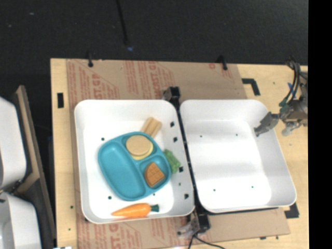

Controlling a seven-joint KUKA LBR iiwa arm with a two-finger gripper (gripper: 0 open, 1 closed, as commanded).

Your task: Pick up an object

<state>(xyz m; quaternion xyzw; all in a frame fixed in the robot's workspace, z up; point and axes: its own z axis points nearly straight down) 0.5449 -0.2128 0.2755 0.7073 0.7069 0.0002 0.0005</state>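
Observation:
In the left bin lies a blue divided plate bearing a round tan biscuit and a brown waffle-like square. A pale wooden block leans at the plate's far edge. Against its right side sits a small green piece. An orange carrot rests near the bin's front wall. My gripper hangs over the right bin's far right rim, well away from all these objects, with nothing visibly held.
The two bins meet at a dark divider with clips. Cardboard covers the bench around them. Cables trail from the wrist at the right edge. A white unit stands off the bench's left side.

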